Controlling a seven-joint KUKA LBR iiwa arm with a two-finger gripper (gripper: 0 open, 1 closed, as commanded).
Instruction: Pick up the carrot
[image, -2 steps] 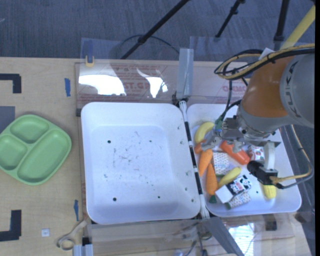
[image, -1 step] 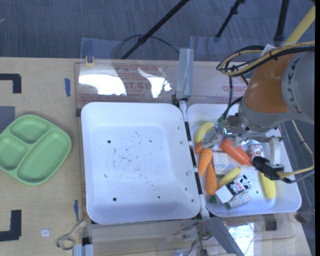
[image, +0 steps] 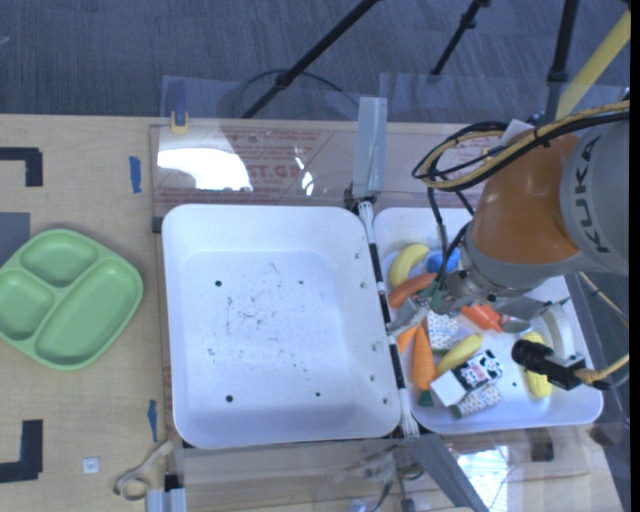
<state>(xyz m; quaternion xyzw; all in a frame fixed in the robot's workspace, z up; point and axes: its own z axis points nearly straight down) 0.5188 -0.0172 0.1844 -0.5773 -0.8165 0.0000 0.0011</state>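
Observation:
The carrot (image: 423, 358) is a long orange piece lying by the left wall of the right bin (image: 585, 405), its tip pointing toward the front. My gripper (image: 443, 298) hangs low over the middle of that bin, just behind and slightly right of the carrot. The wrist and orange-banded arm cover much of the bin's back half. Two more orange pieces lie close by, one (image: 410, 289) left of the gripper and one (image: 482, 318) to its right. From this angle I cannot see anything held.
The right bin is crowded: a yellow banana (image: 407, 262), a yellow piece (image: 459, 352), a blue item (image: 441, 263) and a black-and-white box (image: 478, 373). The left bin (image: 270, 225) adjoins it. A green divided plate (image: 66, 297) sits far left on the bench.

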